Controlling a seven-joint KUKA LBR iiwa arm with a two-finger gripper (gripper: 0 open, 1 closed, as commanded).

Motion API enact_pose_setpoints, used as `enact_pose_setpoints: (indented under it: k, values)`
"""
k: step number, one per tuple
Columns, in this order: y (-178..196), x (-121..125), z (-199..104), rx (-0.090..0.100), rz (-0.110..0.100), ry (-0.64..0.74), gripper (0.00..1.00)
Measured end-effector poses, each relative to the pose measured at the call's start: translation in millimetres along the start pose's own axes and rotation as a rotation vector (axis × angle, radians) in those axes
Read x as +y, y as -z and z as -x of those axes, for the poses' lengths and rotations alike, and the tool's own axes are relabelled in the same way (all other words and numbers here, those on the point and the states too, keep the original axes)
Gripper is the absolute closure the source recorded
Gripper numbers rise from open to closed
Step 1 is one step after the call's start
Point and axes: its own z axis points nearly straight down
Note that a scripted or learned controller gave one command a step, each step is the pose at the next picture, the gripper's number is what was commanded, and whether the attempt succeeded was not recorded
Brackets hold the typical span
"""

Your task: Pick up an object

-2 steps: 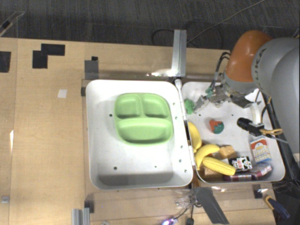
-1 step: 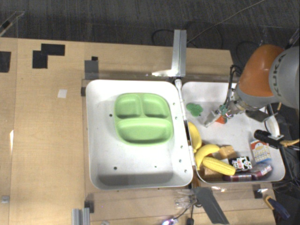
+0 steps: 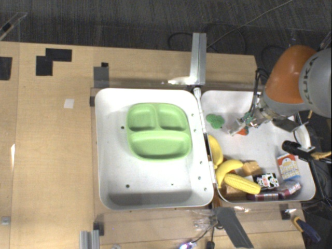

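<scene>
Low over the right bin [image 3: 310, 188], the claw [image 3: 248, 122] sits near that bin's middle, its small tip pointing toward the left bin [image 3: 104, 154]. Whether it is open, closed or gripping anything cannot be told; the tip is too small and cluttered. A bit of orange-red [image 3: 239, 132] shows just beneath it, touching or nearly so. The arm [image 3: 298, 84] comes in from the right, its orange band bulging above the grey wrist, bent down steeply into the bin.

Just beside the claw, toward the divider, lies a small green piece [image 3: 215, 121], flat and rounded. Along the bin's near side the things are piled close: a banana [image 3: 227, 167] curved against a corn cob [image 3: 241, 183], a tan block [image 3: 252, 167] behind them, a small black-and-white printed box [image 3: 267, 180], a dark tube [image 3: 282, 192], and a carton [image 3: 288, 166] with a red label by the right wall.

A green divided plate [image 3: 157, 130] rests in the left bin.
</scene>
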Motion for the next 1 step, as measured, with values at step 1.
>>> enact_pose_setpoints:
  k: [1]
  values:
    - [116.8,76.6,-49.9,0.005,-0.011,-0.062,1.00]
